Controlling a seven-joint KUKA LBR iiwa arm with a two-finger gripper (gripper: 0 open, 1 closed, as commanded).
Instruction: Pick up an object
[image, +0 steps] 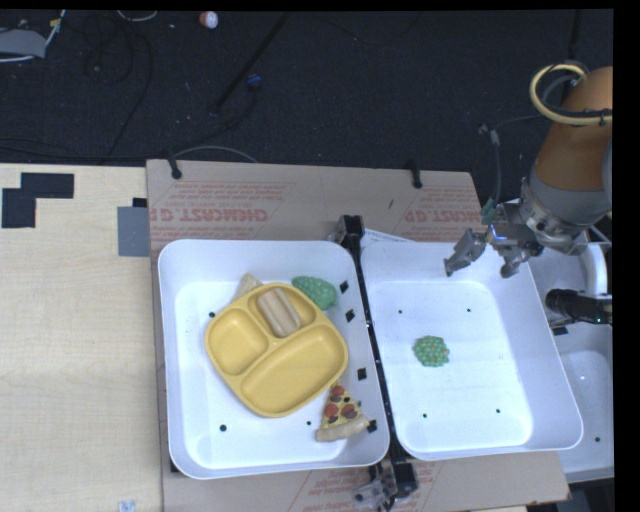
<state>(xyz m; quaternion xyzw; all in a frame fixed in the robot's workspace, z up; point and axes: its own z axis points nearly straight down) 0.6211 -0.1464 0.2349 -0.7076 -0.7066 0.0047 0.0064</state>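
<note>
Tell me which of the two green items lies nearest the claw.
The small round green piece, alone in the right bin, below the claw. The other green item sits in the left bin beside the yellow tray.

The arm (572, 150) comes in from the upper right of the camera view, its orange band uppermost and the grey wrist below it, sloping down and to the left; the hand (488, 257) sits at the wrist's lower end; its two grey fingers (462, 254) point down and leftward, spread with a clear gap between them, nothing held in that gap.
</note>
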